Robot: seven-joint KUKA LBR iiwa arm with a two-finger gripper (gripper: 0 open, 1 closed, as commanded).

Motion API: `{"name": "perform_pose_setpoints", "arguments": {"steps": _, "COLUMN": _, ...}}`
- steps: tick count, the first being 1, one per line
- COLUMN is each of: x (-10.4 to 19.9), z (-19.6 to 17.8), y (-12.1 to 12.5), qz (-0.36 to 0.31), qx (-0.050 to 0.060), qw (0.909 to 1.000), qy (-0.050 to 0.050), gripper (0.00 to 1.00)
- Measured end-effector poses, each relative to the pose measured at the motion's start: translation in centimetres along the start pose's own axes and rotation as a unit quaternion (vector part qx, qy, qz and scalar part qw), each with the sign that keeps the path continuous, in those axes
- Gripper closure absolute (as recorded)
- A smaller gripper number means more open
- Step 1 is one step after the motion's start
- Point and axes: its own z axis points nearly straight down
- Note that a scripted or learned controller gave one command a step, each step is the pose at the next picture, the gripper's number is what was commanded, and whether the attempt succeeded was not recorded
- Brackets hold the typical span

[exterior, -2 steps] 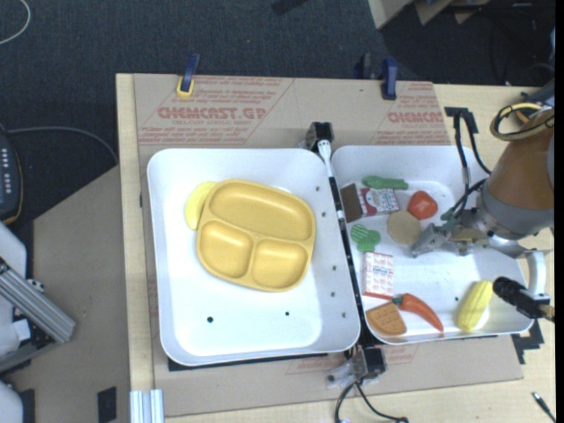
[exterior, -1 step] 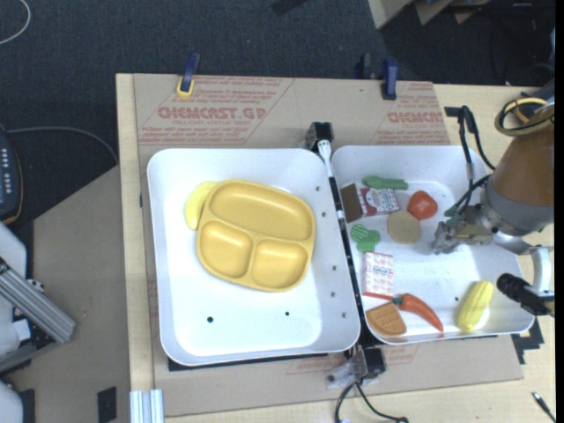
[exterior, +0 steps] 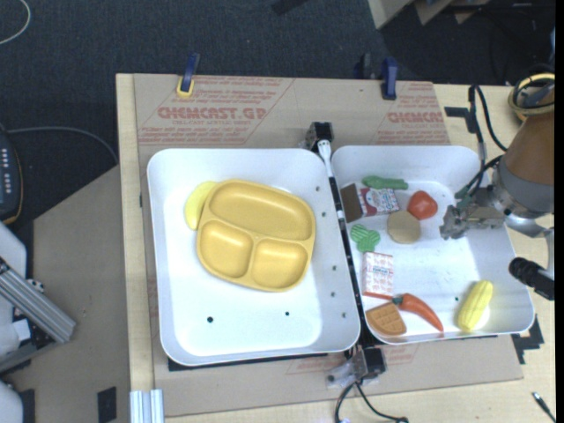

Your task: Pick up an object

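Open floor mid-right bin [exterior: 441, 263]; hemmed by tomato [exterior: 422, 204], corn cob [exterior: 474, 305], carrot [exterior: 419, 308], packet [exterior: 378, 272].

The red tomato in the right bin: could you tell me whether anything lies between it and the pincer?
Nothing visible does. The pincer sits to the right of the red tomato, with bare bin floor between them. The round tan piece lies below-left of the tomato, off that line.

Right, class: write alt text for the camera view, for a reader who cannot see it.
A robot arm's end effector hangs over the right bin, which holds toy foods including a tomato, corn and carrot. The left bin holds a yellow divided plate.
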Motion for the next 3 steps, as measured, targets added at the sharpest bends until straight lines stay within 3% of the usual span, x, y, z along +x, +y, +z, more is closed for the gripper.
{"name": "perform_pose_setpoints", "arguments": {"steps": 1, "x": -0.4, "z": -6.2, "y": 0.5, "qz": 0.000, "qx": -0.001, "qw": 1.0000, "qy": 0.000, "gripper": 1.00}}
{"name": "perform_pose_setpoints", "arguments": {"steps": 2, "x": -0.5, "z": -8.6, "y": 0.6, "qz": 0.000, "qx": 0.000, "qw": 1.0000, "qy": 0.000, "gripper": 1.00}}
{"name": "perform_pose_setpoints", "arguments": {"steps": 3, "x": 4.6, "z": -9.6, "y": 0.4, "qz": -0.002, "qx": 0.002, "qw": 1.0000, "qy": 0.002, "gripper": 1.00}}
